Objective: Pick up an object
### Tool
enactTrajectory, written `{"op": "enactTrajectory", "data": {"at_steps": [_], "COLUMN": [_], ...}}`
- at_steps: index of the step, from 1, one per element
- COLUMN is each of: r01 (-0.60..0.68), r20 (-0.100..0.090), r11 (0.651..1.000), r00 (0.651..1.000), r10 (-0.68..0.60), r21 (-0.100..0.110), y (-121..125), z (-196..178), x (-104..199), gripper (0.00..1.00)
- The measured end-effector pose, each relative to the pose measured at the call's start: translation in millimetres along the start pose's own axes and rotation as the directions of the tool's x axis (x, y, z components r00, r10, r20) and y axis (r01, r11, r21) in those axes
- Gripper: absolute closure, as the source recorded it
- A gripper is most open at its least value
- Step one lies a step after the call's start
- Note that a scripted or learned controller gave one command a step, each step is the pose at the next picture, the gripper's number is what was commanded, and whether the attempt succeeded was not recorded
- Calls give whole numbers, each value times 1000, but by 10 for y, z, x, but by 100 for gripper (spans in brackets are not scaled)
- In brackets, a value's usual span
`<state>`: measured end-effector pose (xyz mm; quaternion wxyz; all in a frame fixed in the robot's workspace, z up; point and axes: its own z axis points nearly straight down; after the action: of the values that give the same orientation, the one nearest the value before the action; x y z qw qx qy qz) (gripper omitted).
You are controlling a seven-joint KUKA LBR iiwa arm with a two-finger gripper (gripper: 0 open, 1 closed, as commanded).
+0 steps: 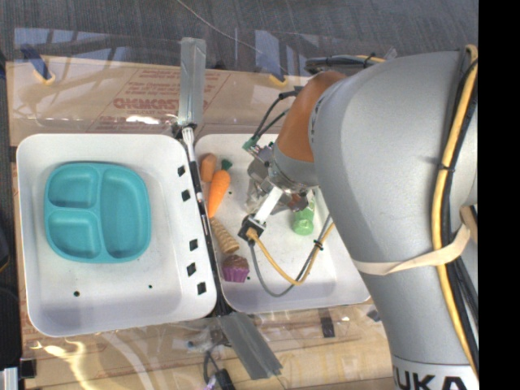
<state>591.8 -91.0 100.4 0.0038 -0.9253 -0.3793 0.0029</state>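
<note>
The right bin [280, 295] holds two orange carrots [216, 187] by its left wall, a ribbed cone [225, 236] below them, a purple piece [236, 268] near the front, and a green piece [304, 220] toward the right. My gripper [262, 195] hangs low over the middle of this bin, between the carrots and the green piece. The wrist and cables hide its tips, and nothing visible sits in it.
The left bin [106, 299] carries a teal divided plate [97, 211]. A metal bar [192, 80] runs down the seam between the bins. A yellow cable [284, 273] loops over the right bin's floor. The large grey arm [398, 177] covers the bin's right side.
</note>
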Motion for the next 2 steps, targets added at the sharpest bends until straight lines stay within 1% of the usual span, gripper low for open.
{"op": "enactTrajectory", "data": {"at_steps": [1, 2], "r01": [-293, -525], "r20": [-1, -4], "r11": [956, 851], "r00": [956, 851], "r10": [293, 525], "r21": [-1, 0], "y": [-199, -1457], "z": [-298, -899], "x": [-210, 124], "gripper": [100, 100]}}
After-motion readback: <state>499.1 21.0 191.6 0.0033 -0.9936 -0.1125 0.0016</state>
